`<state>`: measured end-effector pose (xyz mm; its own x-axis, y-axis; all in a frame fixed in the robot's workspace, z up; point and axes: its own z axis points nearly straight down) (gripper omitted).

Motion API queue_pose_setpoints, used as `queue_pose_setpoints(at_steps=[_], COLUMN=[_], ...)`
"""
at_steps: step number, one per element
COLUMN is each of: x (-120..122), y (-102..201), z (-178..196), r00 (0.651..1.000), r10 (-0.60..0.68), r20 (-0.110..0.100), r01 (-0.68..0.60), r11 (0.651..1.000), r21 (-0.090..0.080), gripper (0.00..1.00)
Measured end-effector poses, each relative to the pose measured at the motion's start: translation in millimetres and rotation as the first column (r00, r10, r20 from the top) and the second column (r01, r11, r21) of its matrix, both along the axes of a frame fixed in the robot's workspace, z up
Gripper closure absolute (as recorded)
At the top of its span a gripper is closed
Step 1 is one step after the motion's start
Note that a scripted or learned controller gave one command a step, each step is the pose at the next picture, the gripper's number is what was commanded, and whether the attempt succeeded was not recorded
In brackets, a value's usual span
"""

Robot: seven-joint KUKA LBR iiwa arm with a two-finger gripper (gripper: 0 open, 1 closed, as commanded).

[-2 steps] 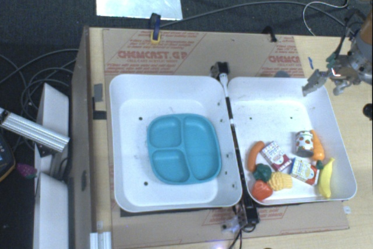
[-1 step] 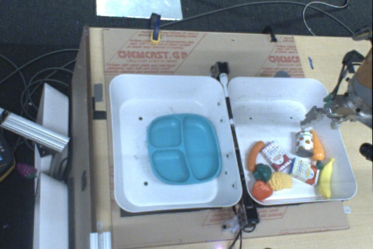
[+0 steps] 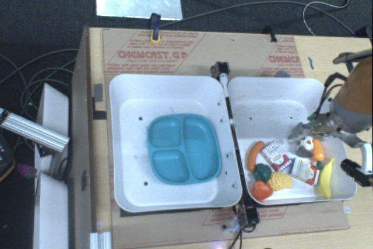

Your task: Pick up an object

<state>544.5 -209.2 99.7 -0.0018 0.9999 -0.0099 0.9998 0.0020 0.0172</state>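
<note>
"CHEMCAST GP" is printed on the bench sheet (image 3: 152,55); the tool's (image 3: 307,136) grip seemingly can't be told.

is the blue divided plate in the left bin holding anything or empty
Empty. The blue plate lies flat in the left bin with all three compartments bare; the toy food sits in the right bin.

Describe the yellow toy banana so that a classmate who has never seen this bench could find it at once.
Start at the right-hand shallow white bin, where small toy foods cluster at the near end. The curved yellow plastic banana lies at the far right of that cluster, by the bin's right wall. It is plain, smooth and long, unlike the bumpy yellow corn cob left of it.
</note>
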Motion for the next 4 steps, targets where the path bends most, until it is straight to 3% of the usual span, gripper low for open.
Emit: queue_pose_setpoints(at_steps=[1, 2, 3, 4], x=[66.9, -3.9, 37.2, 1.4], y=[11.9, 31.1, 114.9, 122.2], z=[119.9, 20.7, -15.7, -15.4], r00=[1.000, 1.000, 1.000, 1.000], r10=[0.003, 0.000, 0.002, 0.000], r20=[-0.010, -0.020, -0.016, -0.016], r01=[-0.003, 0.000, -0.002, 0.000], r11=[1.000, 1.000, 1.000, 1.000], r21=[0.007, 0.011, 0.011, 0.010], gripper=[0.00, 0.00, 0.00, 0.00])
